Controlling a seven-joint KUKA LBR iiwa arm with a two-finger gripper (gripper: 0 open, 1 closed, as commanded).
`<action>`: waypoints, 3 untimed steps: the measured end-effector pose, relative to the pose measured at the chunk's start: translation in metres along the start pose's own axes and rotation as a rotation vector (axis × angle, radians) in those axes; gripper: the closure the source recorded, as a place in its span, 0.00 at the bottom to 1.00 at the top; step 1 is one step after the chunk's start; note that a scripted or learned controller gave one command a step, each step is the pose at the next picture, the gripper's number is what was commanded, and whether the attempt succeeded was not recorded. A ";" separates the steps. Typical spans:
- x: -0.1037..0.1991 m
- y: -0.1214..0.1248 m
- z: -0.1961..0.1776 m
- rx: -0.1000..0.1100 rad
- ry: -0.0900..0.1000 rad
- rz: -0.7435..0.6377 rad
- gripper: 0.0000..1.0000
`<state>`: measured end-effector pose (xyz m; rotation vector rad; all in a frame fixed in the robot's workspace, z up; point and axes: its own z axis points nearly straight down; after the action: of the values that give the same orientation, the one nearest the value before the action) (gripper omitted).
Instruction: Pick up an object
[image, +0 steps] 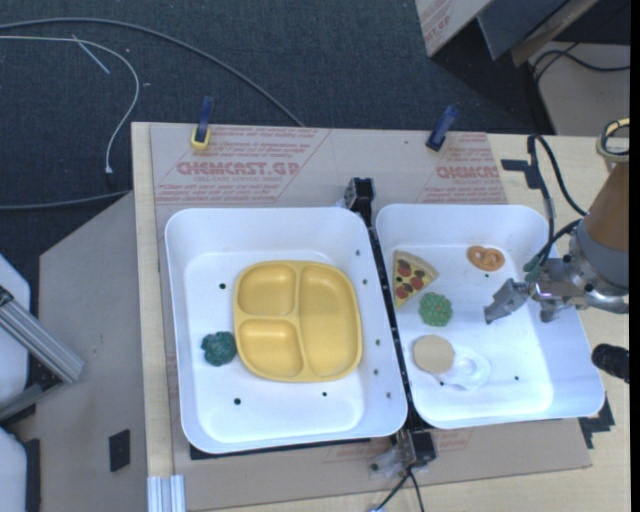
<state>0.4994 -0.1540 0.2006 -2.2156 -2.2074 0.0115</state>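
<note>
While I watch from the overhead camera, the gripper (503, 303) hangs over the right bin (570, 380), reaching in from the right, with nothing between its fingers; whether they are spread or pressed together I cannot tell from this slant.

Nearest it lies a small green broccoli piece (435, 310), bumpy and rounded, just to the left of the fingertips and apart from them. Above that sits a pizza slice (412, 276), a tan wedge with red and green spots, close to the bin's left wall. An orange pretzel-like ring (486, 258) rests near the back of the bin. Toward the front lies a flat tan cookie (434, 354), touching a pale white ring-shaped piece (468, 371) that nearly blends into the bin floor.

All five objects crowd the left half of the right bin, leaving its right half bare beneath the arm's wrist.

I see the left bin (190, 250) holding a yellow divided plate (298, 320) in its middle, and a dark green broccoli piece (219, 347) just beside the plate's left edge. Bare floor runs around the plate on every side.
</note>
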 end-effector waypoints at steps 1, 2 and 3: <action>0.000 0.003 -0.007 -0.014 -0.003 -0.004 0.00; 0.001 0.000 0.034 -0.012 -0.003 -0.004 0.00; -0.004 0.009 0.090 -0.010 -0.002 -0.003 0.00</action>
<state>0.5071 -0.1576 0.1102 -2.2181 -2.2168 0.0022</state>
